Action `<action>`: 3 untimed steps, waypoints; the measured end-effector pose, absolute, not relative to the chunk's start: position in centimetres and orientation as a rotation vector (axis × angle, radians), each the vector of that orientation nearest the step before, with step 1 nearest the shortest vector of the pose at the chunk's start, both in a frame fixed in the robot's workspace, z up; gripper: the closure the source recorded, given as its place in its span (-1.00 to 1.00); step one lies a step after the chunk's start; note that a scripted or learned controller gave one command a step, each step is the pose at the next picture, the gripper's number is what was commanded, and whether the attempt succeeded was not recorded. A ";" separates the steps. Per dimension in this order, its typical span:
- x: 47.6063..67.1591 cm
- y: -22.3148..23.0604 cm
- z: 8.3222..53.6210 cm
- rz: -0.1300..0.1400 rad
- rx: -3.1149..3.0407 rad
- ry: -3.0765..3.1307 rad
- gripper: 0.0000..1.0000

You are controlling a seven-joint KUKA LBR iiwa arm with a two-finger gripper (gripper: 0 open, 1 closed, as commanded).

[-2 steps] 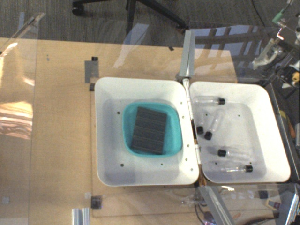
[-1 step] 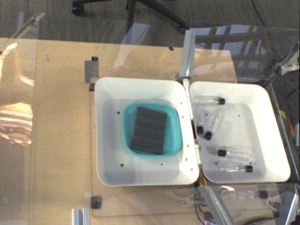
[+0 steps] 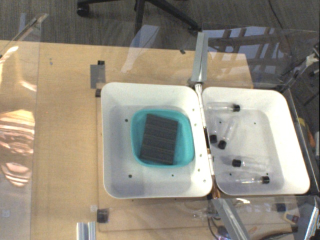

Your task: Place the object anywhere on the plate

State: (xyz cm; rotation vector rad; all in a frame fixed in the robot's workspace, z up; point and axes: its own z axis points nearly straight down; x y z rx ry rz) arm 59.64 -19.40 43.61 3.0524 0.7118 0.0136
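Note:
A dark grey ribbed rectangular block (image 3: 159,139) lies flat on the teal plate (image 3: 187,151), which sits in the middle of the left white bin (image 3: 112,149). The block rests inside the plate's rim, slightly tilted from the bin's edges.
The right white bin (image 3: 285,134) holds several clear tubes with black caps, such as one near the back (image 3: 226,106) and one at the front (image 3: 252,179). A metal divider post (image 3: 199,59) stands behind the seam between the bins. Clear shield panels surround the bench.

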 end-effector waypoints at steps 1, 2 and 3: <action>56.5 -20.5 43.6 0.014 3.097 0.482 -1.00; 61.5 -20.4 43.6 0.014 3.118 0.330 -1.00; 66.3 -20.4 43.6 0.016 3.118 0.330 -1.00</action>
